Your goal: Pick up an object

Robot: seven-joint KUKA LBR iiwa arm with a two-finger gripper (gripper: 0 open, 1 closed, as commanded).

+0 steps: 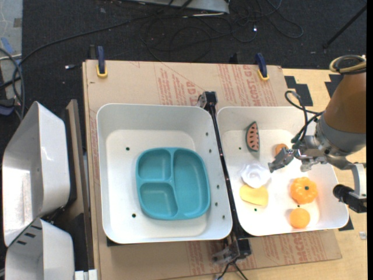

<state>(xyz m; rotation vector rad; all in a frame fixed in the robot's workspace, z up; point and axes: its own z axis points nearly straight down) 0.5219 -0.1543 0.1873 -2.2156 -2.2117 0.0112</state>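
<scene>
While gripper (280, 159) hovers low over right bin (233, 156), finger state: cannot tell. Nearest target: small orange piece (281, 149), touching gripper tip, far-centre of bin. Judged light, rigid plastic, smooth, likely slippery. Grasp across narrow middle. Toy pumpkin (303, 190) alternative, nearer side.

Glossy teal plastic plate (173, 183) in a smooth white plastic bin (111, 156) on matt cardboard (169, 80)
</scene>
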